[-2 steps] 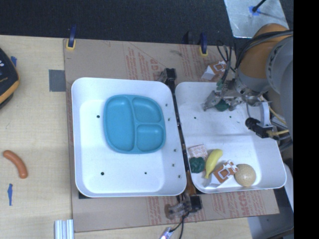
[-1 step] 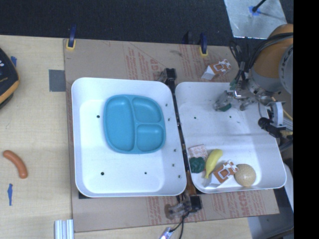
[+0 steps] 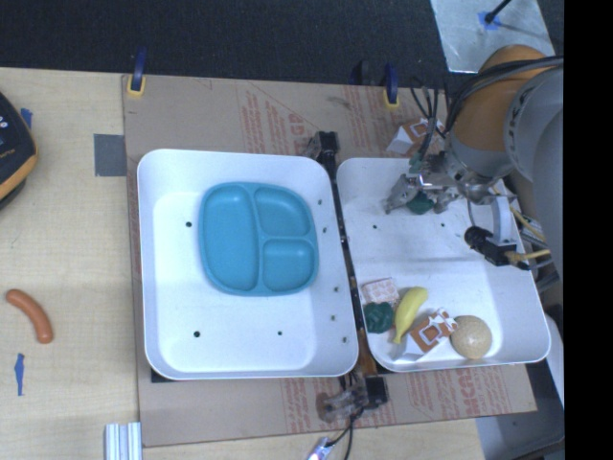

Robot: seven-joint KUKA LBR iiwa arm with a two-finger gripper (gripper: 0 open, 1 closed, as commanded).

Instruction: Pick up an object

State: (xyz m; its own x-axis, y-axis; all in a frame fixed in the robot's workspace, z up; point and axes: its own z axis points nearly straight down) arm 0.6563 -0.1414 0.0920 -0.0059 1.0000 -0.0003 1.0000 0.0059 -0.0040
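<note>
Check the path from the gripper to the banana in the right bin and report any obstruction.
Nothing visible blocks it. The gripper is at the right bin's far end; bare white floor lies between it and the banana, which sits among other items along the near edge.

Blue tray point(image 3: 257, 238), yellow banana point(image 3: 409, 310)
</note>
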